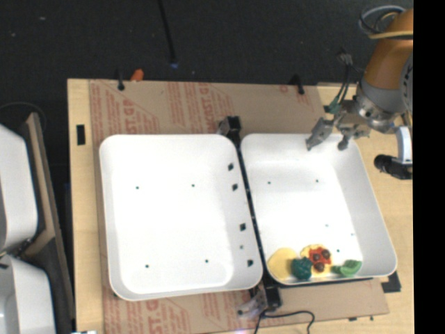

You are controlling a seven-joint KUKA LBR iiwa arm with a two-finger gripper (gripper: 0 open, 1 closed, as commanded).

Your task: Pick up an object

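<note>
- Nearest, a cluster of toys point(316, 261) is seen in the right bin's point(299, 207) near edge: a yellow piece point(281, 261), a teal piece point(301, 269), a red piece point(319, 255) and a green piece point(348, 267), touching or just beside one another.
- Farther back, the bin's floor is crossed before the gripper is reached.
- Farthest, the gripper point(326, 139) is held over the bin's far edge, fingers apart, nothing between them; the toys lie well apart from it, toward the near side.
</note>
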